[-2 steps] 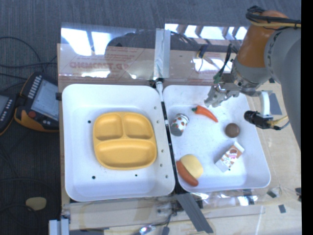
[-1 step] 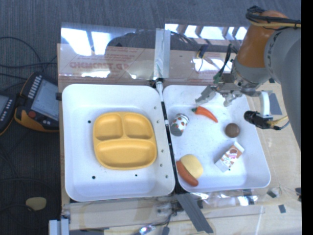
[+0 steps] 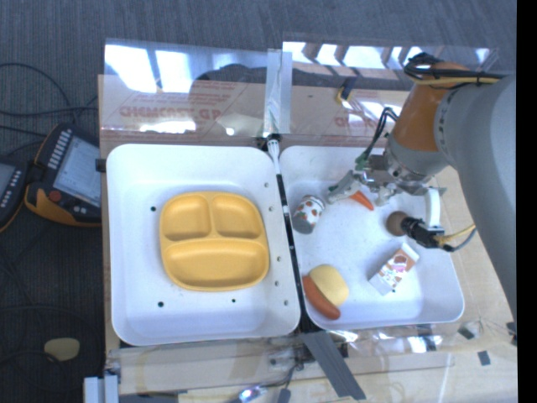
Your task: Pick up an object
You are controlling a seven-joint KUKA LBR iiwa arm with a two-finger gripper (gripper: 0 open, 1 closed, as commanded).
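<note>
Your gripper (image 3: 357, 193) sits low in the upper part of the right bin (image 3: 436, 305), its grey fingers (image 3: 340, 191) reaching toward the left with a small orange carrot (image 3: 362, 199) right at them, though you cannot tell whether they are closed on it or merely touching. Just left of it lies a spotted ball (image 3: 308, 211), near the wall between the bins, while a brown round piece (image 3: 396, 222) rests to its right. Farther toward the near side you have a small white carton (image 3: 394, 269) and a hot dog (image 3: 325, 290), and the left bin (image 3: 134, 309) holds a yellow divided plate (image 3: 215, 240).
</note>
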